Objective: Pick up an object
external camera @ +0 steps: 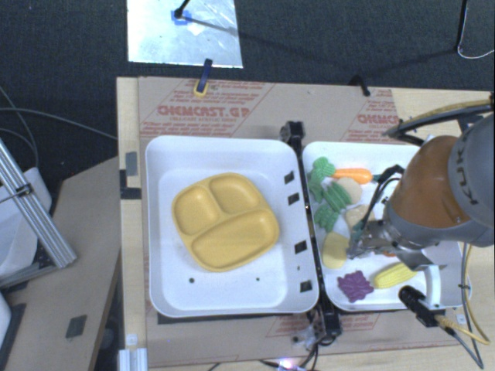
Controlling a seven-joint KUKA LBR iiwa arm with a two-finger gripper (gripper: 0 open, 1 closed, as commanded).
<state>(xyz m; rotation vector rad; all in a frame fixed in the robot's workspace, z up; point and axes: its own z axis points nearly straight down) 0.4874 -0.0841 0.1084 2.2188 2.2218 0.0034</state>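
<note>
A dark carpeted floor (325,22) surrounds the table (255,103), whose top is covered with brown paper printed in red lettering. A shiny metal sheet (184,22) lies on the floor beyond it, and silver framing (31,215) stands at the left beside a tan board (77,284). Two white bins sit side by side on the table. The left bin (166,284) carries a yellow divided plate (224,221). Over the right bin (390,151) hangs the grey arm (433,199) with its orange band, reaching in from the right. The pincer (357,247) is low inside this bin near a pale yellow piece (334,250); whether it is apart or together cannot be told. Around it lie green leafy toys (325,185), an orange carrot (352,174), a yellow corn cob (394,275) and purple grapes (355,285), all resting on the bin floor.
</note>
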